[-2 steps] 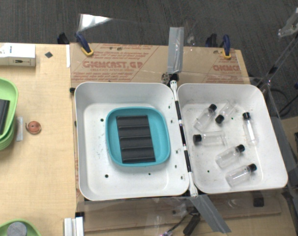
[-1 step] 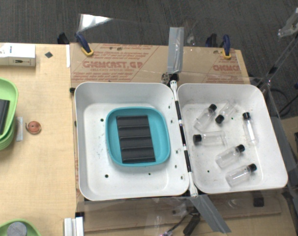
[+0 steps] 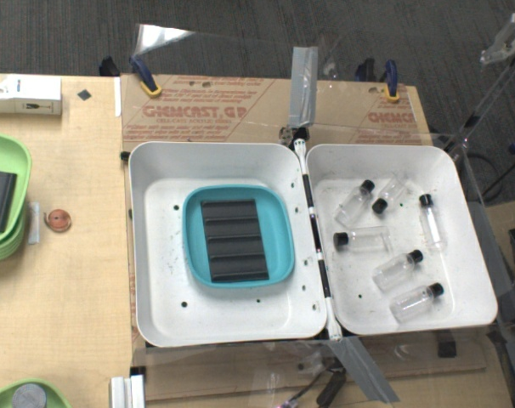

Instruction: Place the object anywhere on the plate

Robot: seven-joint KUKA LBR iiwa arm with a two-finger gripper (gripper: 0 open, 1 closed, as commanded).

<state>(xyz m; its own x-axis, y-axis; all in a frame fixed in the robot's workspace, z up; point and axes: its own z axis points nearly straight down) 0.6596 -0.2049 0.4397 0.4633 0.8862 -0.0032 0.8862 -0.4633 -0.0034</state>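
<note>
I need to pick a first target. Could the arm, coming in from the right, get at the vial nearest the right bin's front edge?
Probably yes: that vial lies on its side in the right bin, apart from its neighbours, uncovered.

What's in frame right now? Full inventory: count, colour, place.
white bins: 2, white, side by side at the bench centre
plate: 1, teal, square with rounded corners, in the left bin
ribbed black insert: 1, black, lying on the plate
vials: 6, clear with black caps, scattered lying down in the right bin
cardboard sheet: 1, brown with red print, behind the bins
clamps: 2, blue and orange, on the cardboard's far edge
green tray: 1, light green, at the left edge, holding a dark item
small disc: 1, reddish brown, on the wooden bench beside the green tray
</note>
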